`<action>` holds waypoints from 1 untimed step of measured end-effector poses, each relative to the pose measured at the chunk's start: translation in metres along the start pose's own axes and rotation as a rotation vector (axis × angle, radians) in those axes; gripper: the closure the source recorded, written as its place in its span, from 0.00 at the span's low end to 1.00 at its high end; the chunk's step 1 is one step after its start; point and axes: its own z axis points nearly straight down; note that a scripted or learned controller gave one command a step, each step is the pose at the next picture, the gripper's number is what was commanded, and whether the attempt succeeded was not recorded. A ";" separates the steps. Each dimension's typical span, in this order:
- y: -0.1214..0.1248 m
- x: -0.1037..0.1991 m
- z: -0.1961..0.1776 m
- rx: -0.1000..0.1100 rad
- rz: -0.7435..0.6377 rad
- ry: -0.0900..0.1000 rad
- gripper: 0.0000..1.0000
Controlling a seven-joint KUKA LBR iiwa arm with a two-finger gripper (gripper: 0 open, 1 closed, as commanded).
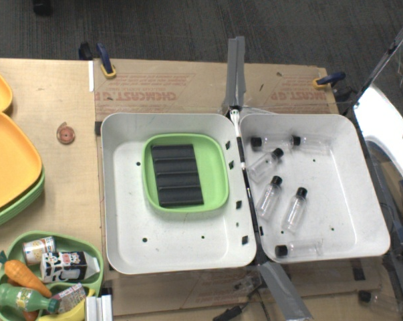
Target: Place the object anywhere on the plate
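Note:
A square green plate lies in the left white bin, a little above its middle. A black ridged rectangular object rests flat on the plate and covers most of its inner area. Several clear vials with black caps lie scattered in the right white bin. One vial is near the bin's centre, another vial lies just to its right, and a third vial lies along the front wall.
Stacked orange and green plates sit on the wooden table at far left. A green bowl of toy food stands at the bottom left. A small pink disc lies on the table. Clamps hold the cardboard behind the bins.

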 end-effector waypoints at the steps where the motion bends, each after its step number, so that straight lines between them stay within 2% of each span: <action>1: 0.001 -0.017 -0.049 0.000 0.228 0.000 0.00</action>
